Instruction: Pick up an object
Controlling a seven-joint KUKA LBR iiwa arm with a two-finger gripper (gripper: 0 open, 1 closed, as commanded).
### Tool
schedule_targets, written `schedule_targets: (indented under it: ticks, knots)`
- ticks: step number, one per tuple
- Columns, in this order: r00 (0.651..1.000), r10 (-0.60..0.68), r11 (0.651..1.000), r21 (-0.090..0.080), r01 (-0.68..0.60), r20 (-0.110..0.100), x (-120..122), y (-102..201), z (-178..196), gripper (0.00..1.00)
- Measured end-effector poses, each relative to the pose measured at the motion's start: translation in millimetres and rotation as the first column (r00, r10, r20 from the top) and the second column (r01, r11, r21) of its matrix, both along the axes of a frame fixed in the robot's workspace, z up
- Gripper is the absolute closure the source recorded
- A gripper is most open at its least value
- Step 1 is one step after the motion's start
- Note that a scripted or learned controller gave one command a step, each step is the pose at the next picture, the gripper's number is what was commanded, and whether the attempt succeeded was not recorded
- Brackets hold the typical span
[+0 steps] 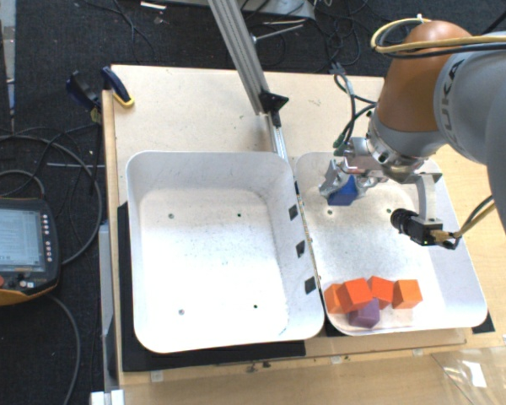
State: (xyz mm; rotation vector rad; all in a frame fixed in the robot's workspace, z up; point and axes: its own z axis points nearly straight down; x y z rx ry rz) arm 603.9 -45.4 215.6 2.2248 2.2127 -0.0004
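A pale wooden worktop (194, 112) stands on a dark carpeted floor (42, 49). Black cables (34, 150) loop across the floor at the left, and more tangle at the far side. On the floor near the left edge lies a handheld control pendant (17, 247) with a lit screen and an orange underside. A slanted aluminium rail (236, 45) rises from the worktop's far middle. A black and yellow clamp (101, 91) grips the worktop's far left corner.

Part of "KUKA" lettering shows on the grey arm (481, 83).
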Motion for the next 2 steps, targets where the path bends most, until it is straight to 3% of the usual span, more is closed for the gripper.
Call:
schedule_targets:
  ticks: [1,2]
  knots:
    - [1.0,0.015,1.0,0.006,-0.015,-0.009,-38.3,96.9,-22.0,1.0]
    - [1.0,0.008,1.0,0.003,-0.008,-0.005,-36.5,92.0,-11.2,1.0]
